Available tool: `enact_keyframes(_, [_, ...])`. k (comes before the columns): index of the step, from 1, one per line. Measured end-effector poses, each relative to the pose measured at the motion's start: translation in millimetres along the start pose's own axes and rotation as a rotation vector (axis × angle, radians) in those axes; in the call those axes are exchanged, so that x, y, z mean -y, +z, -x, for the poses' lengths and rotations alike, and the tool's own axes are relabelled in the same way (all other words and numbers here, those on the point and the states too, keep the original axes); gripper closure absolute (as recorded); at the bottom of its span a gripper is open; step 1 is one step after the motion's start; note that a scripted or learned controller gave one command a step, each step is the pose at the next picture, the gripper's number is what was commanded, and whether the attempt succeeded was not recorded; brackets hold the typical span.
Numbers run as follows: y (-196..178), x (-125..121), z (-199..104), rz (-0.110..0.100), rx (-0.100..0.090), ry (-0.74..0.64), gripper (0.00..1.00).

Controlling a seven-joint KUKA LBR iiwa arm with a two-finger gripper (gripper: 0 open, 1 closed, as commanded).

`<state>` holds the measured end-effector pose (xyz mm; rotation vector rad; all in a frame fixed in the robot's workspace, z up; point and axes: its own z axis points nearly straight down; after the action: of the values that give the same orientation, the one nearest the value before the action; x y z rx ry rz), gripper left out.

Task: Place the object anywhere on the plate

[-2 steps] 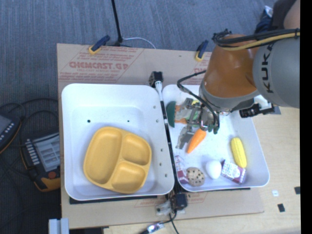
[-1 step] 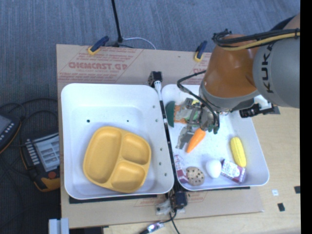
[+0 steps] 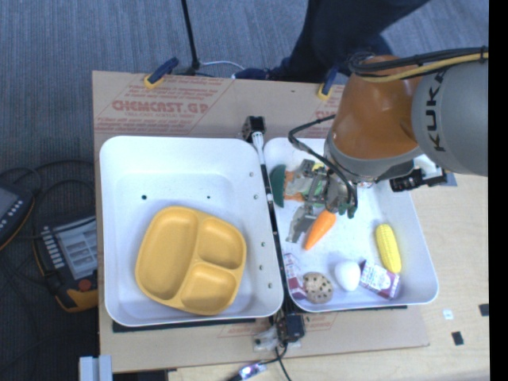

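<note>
"kuka" reads in dark letters on the grey arm, and red print reading roughly "chemcast gp" crosses the brown board under the bins. the yellow plate (image 3: pixel 191 259) is smooth moulded plastic with three compartments, well left of the gripper (image 3: pixel 308 213), in the left bin (image 3: pixel 127 165). the tapered orange carrot (image 3: pixel 320 228) lies tilted, just beside the fingers; whether they are apart or clamped cannot be told. below them sit a corn cob (image 3: pixel 387 247), white egg (image 3: pixel 347 275) and speckled cookie (image 3: pixel 317 286).
</note>
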<state>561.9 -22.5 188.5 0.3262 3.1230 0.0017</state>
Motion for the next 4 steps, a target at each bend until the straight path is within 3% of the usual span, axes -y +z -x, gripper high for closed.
enact_keyframes(1, [0,0,0,0.000,0.000,0.000,0.00])
enact_keyframes(2, [-10,-1,1,0.003,0.005,0.002,1.00])
enact_keyframes(3, [-43,-94,-25,0.003,0.003,0.204,1.00])
enact_keyframes(4, [-50,-163,-79,0.000,-0.001,0.189,1.00])
